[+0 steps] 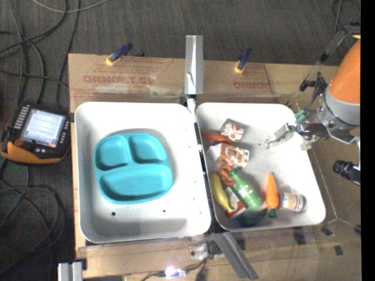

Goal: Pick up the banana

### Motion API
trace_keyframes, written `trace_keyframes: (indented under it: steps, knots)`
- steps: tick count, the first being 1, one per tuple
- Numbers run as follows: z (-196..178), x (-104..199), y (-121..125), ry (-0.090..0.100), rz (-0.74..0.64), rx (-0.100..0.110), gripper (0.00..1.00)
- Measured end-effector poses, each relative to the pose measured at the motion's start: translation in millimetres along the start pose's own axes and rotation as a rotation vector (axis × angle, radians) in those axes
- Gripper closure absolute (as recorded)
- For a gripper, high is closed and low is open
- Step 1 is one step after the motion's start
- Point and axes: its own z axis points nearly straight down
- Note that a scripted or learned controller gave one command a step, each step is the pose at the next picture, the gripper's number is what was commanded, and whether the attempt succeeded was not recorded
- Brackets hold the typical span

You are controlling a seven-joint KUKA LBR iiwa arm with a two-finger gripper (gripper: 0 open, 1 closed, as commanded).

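Left bin (82,215): 1 turquoise 3-compartment tray (135,167), smooth plastic. Right bin (310,174): clutter heap; green bottle (247,193) and carrot (272,191) just right of the banana (220,193), which lies yellow and curved against the bin's left wall. Gripper (280,137), jaw state indiscernible, hovers near the upper right, well apart from it.

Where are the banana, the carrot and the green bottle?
banana (219,193): camera view, middle of its yellow body.
carrot (271,191): camera view, middle of its orange body.
green bottle (246,191): camera view, its green body.
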Motion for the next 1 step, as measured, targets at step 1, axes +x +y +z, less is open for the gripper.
trace_keyframes:
  steps: [1]
  knots:
    - [60.6, 63.2, -54.5, 0.001, -0.132, 0.002, 0.0]
